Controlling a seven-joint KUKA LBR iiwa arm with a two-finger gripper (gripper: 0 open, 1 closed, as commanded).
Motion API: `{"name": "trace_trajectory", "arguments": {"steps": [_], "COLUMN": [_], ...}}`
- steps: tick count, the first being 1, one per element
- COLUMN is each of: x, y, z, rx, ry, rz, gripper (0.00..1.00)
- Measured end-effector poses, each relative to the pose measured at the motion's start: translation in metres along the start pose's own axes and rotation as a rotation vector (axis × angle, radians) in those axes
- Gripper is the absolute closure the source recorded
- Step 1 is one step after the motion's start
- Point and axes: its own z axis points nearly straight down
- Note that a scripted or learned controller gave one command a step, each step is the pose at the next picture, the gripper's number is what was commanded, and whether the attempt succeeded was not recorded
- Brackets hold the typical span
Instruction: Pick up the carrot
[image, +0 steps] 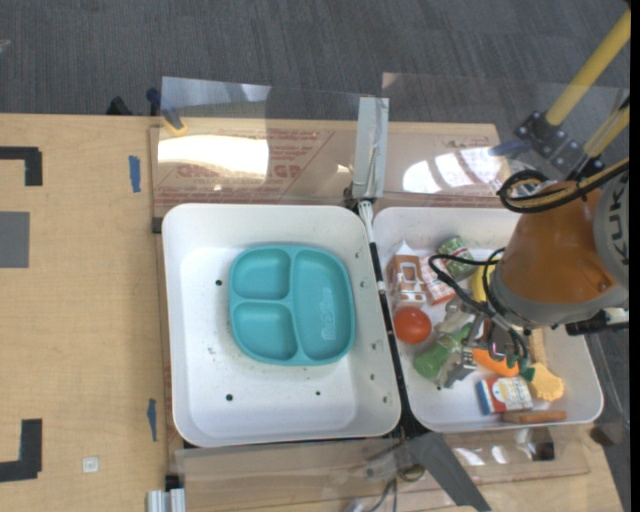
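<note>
**Arm low over the right bin's clutter**

Camera view: two shallow white bins sit side by side on the bench. The left bin (190, 300) holds a teal divided plate (292, 304) with three compartments, lying flat near its middle. The right bin (585, 385) is crowded with toy food and packets. The grey arm with its orange band (555, 255) reaches in from the right and hangs low over this bin, black cables looping around the wrist.

The gripper (468, 352) points down into the clutter, just right of a red tomato (411, 324) and touching or just above a green leafy piece (436, 360). Whether its fingers are spread or pressed together cannot be told.

An orange piece, seemingly the carrot (497, 361), lies just right of the gripper, partly hidden by the wrist and cables. A yellow item (547, 383) and a blue-and-white packet (503, 395) lie beside it, near the bin's front edge.
</note>
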Motion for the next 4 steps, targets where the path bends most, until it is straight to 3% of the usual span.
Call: {"name": "trace_trajectory", "arguments": {"steps": [1,2,3,4], "x": [0.029,-0.009,-0.010,-0.020], "y": [-0.013,-0.054,-0.052,-0.082], "z": [0.006,0.004,-0.006,-0.138], "rx": [-0.002,0.003,0.002,0.001], "ry": [-0.010,0.001,-0.005,-0.007], "rz": [0.045,0.616,0.612,0.439], "gripper": [0.00,0.00,1.00,1.00]}}
